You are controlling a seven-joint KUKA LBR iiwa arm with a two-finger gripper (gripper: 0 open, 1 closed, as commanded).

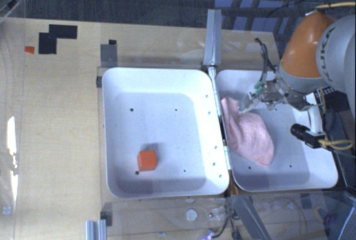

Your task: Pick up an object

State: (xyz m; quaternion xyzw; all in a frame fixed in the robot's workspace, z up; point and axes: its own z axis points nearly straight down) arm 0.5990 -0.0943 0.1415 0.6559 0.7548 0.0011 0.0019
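Note:
A pink cloth (249, 132) lies crumpled in the right bin (300, 177), along its left side. A small orange block (147, 160) sits in the left bin (119, 122), toward its front. My gripper (248, 103) hangs low over the right bin, its tip at the upper edge of the pink cloth. The wrist hides the fingertips, so the view does not tell whether anything is held.
A metal divider (212, 38) runs between the two bins at the back. Cables (322, 141) and a black fitting hang off the arm over the right bin's right side. Black markers (55, 37) lie on the bench at the far left.

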